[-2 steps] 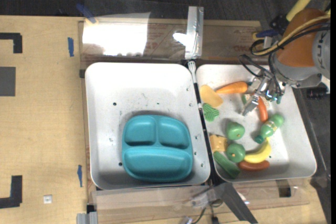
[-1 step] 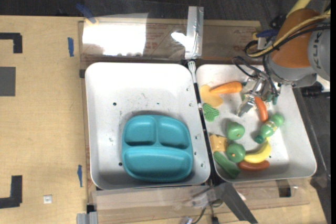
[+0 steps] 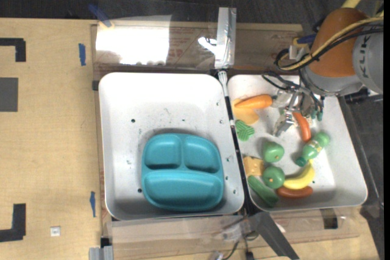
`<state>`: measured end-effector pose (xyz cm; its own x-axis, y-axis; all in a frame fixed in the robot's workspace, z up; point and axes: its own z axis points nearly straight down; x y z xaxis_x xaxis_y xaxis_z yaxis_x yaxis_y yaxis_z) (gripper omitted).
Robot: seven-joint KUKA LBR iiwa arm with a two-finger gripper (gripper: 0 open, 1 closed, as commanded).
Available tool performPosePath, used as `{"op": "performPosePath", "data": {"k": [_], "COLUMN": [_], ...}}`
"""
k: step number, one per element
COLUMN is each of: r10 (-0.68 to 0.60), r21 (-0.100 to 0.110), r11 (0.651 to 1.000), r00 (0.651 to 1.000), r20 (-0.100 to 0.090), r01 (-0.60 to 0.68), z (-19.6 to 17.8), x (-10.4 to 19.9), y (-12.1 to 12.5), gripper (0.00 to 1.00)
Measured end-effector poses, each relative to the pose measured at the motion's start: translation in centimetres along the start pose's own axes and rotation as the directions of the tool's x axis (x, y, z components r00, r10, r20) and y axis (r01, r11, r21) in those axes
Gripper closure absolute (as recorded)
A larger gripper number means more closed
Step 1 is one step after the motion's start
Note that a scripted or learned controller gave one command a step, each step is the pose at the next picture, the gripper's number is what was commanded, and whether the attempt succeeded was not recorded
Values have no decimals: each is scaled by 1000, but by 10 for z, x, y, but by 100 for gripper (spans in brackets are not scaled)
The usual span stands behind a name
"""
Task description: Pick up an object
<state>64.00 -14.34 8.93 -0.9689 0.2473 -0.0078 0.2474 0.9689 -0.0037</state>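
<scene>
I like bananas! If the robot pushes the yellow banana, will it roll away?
Probably not far. The banana is curved, so it would likely pivot rather than roll. It looks like smooth toy plastic, perhaps slippery, and the red piece against it might block it.

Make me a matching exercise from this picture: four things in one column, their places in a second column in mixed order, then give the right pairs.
Things:
1. blue divided plate
2. carrot
3. banana
4. gripper

Places:
A. near the front of the right bin, just above a red piece
B. in the left bin, toward its front
C. over the right bin, between the carrot and an orange-red piece
D. at the back of the right bin, near the wall between the bins

Pairs: 1-B, 2-D, 3-A, 4-C
</scene>
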Motion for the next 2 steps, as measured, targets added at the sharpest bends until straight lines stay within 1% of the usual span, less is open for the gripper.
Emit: {"op": "performPosePath", "data": {"k": [1, 2], "r10": [-122, -193], "r21": [-8, -4], "r11": [993, 981], "r00": [992, 981], "r20": [-37, 4], "r01": [122, 193], "z": [-1, -1], "x": [-18, 32], "y": [-7, -21], "gripper": [0, 0]}}
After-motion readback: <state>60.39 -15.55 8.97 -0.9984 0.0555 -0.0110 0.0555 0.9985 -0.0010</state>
